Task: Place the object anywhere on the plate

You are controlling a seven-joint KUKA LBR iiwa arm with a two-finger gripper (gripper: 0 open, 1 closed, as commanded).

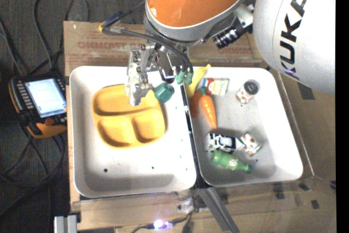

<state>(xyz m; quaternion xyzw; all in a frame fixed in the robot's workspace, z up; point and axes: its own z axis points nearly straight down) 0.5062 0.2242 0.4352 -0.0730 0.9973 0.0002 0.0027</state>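
Note:
A yellow plate (pixel 112 117) with three compartments lies in the left bin (pixel 109 172). My gripper (pixel 135 96) hangs over the plate's upper compartment, near its back rim. Just to its right, over the plate's upper right corner, is a small teal-green piece (pixel 163 92). I cannot tell whether this piece is a loose object or part of the tool. Nothing clearly rests on the plate's surface.
The right bin (pixel 272 133) holds an orange carrot (pixel 209 108), a yellow item (pixel 199 73), a small box (pixel 218 86), a dark-lidded jar (pixel 248 90), a black-and-white toy (pixel 225 142), a white-red item (pixel 252 143) and a green bottle (pixel 231 162). A handheld screen (pixel 41 96) lies left of the bench.

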